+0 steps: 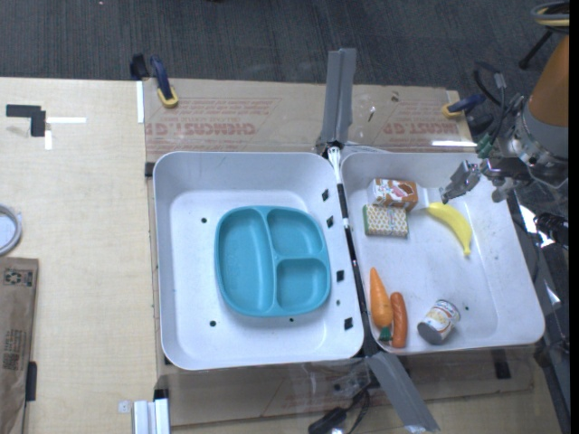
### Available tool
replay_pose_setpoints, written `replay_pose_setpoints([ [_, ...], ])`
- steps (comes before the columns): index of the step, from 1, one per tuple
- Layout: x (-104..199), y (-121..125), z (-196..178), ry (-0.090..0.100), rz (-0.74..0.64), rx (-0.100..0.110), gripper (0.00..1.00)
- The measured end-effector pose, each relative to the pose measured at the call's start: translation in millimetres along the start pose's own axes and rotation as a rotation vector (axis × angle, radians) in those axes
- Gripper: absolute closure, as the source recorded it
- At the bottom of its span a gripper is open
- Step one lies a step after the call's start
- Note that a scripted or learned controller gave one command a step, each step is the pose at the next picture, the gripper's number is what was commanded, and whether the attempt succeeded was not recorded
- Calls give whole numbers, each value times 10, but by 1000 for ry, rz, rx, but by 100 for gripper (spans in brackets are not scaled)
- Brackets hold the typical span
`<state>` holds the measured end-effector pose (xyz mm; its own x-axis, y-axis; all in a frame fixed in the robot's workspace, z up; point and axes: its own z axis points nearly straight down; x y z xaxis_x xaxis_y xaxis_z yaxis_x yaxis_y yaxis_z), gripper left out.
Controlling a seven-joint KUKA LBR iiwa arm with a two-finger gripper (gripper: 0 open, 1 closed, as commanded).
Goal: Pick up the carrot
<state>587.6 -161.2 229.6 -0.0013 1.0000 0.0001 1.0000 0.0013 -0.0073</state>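
Here we find the carrot [380,297] at the lower left of the right bin [507,333], long axis running up-down the frame. The gripper [459,184] hangs well apart toward upper right, above the banana [454,225]; we cannot tell its state.

A robotics lab or workshop: a plywood bench [81,206] with clamps [161,81] pinning cardboard sheeting [244,120], two white bins [168,269] bolted side by side, and dark carpet [271,16] beyond.

Carrot [379,297] against red vegetable [398,320]
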Motion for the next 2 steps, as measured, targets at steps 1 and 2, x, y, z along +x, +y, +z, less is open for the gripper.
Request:
replay_pose_setpoints([
  [1,618,259,1206,0,-275,0,0],
  [2,-169,645,1415,22,103,49,0],
])
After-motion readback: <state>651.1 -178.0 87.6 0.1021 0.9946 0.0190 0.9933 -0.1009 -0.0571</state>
